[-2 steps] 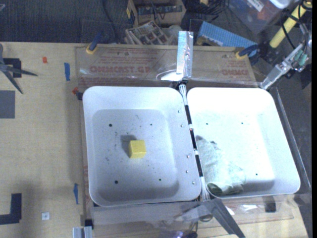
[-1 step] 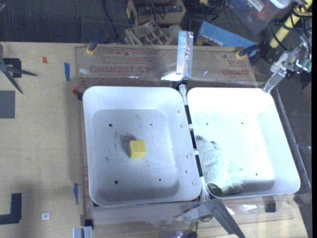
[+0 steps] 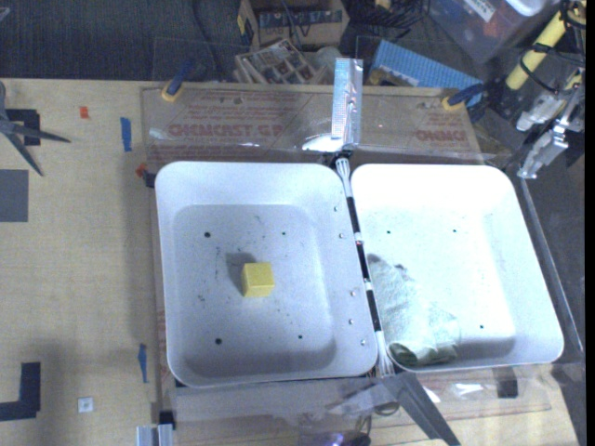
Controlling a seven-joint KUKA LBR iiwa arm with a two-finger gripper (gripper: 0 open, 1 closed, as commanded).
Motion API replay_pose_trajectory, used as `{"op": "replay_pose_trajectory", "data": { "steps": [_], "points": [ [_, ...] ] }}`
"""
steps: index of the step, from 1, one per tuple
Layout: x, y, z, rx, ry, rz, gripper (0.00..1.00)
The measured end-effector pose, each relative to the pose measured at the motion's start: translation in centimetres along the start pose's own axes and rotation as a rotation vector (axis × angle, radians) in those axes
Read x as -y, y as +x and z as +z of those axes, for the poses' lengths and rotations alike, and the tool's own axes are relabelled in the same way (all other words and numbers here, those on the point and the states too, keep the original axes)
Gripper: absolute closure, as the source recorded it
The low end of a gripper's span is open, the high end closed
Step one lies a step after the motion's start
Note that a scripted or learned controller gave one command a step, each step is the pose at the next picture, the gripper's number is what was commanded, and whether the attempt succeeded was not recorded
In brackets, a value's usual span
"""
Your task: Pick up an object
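Observation:
A small yellow block (image 3: 257, 279) lies in the middle of the left bin (image 3: 186, 203). A rolled whitish-grey cloth (image 3: 414, 319) lies along the near left side of the right bin (image 3: 483, 212), with its rolled end at the front rim. My gripper (image 3: 536, 159) hangs at the far right, just outside the right bin's back right corner. It is well away from both objects. The arm (image 3: 556, 82) rises behind it toward the top right corner.
A clear plastic wall (image 3: 307, 119) with a metal post (image 3: 346, 100) stands behind the bins. Blue clamps (image 3: 177, 77) grip its top corners. The wooden bench (image 3: 65, 249) spreads out to the left. Cables and boxes crowd the floor beyond.

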State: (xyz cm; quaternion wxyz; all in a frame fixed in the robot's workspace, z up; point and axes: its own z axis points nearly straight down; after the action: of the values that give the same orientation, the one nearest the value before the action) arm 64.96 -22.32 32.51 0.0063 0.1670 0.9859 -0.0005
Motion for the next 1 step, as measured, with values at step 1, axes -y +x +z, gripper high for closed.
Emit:
{"op": "replay_pose_trajectory", "data": {
  "steps": [1],
  "points": [
    [-0.53,-1.07,-1.16,0.001,-0.001,-0.26,0.0]
  ]
}}
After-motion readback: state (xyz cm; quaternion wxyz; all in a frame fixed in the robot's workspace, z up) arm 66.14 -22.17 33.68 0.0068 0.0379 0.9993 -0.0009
